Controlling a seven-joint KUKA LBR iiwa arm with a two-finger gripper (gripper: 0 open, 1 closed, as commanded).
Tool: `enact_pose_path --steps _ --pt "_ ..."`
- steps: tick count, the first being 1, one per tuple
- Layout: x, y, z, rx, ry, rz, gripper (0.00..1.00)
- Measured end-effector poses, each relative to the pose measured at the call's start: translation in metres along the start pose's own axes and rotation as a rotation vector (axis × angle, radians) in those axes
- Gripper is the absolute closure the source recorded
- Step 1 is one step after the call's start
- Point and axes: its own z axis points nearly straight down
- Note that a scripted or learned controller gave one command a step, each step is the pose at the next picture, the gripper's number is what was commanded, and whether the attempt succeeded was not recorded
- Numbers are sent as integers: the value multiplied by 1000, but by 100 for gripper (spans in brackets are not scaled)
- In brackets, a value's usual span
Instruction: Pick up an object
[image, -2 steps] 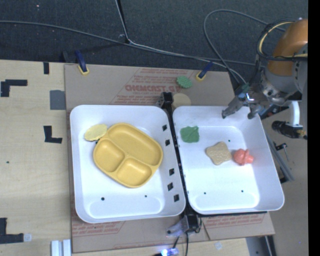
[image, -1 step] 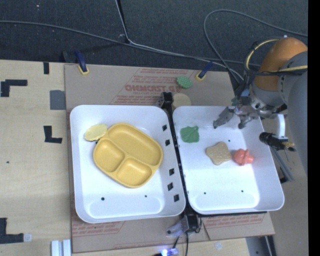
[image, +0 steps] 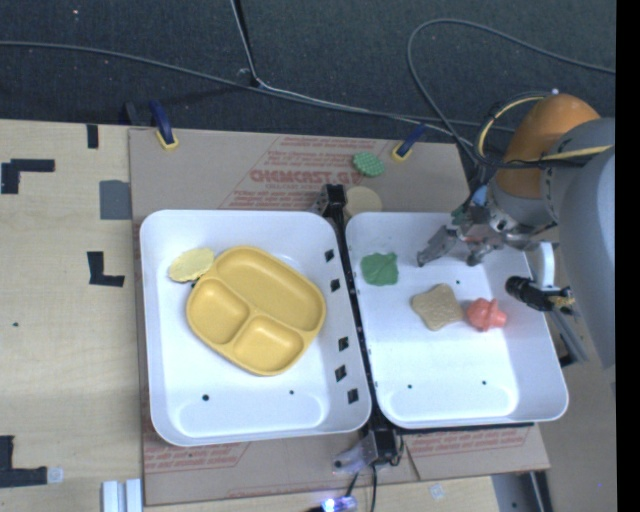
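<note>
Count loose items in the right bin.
3: green piece near the divider, tan toast-shaped piece mid-bin, red piece right of it. The arm could hide more.

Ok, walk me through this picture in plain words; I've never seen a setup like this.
One camera looks down at a slant on a bench with two shallow white bins. The grey robot arm with an orange band reaches in from the right; its end effector hangs over the right bin. I can't tell whether it holds anything. That bin has a green piece, a tan piece and a red piece. The left bin holds a yellow divided tray and a pale yellow piece.
</note>
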Motion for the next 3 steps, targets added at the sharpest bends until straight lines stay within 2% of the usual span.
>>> enact_pose_path --steps 1,3 --pt "0 1 -14 -4 -3 -2 100" --pt "-8 -2 -137 -5 2 1 100"
